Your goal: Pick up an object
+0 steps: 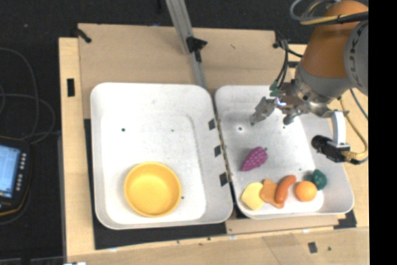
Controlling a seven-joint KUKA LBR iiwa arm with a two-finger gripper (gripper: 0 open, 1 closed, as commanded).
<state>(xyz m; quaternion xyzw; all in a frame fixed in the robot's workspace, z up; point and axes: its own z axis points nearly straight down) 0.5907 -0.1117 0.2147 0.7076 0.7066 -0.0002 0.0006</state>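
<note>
My gripper hangs over the back half of the right bin, its two fingers spread open with nothing between them. Below it and nearer the front lies a purple bunch of grapes, apart from the fingers. Along the right bin's front edge sit a pale yellow piece, an orange carrot-like piece, a reddish sausage, an orange ball and a dark green item.
The left bin holds a yellow bowl near its front. A slanted metal post rises behind the bins. A black cable connector hangs over the right bin's right rim.
</note>
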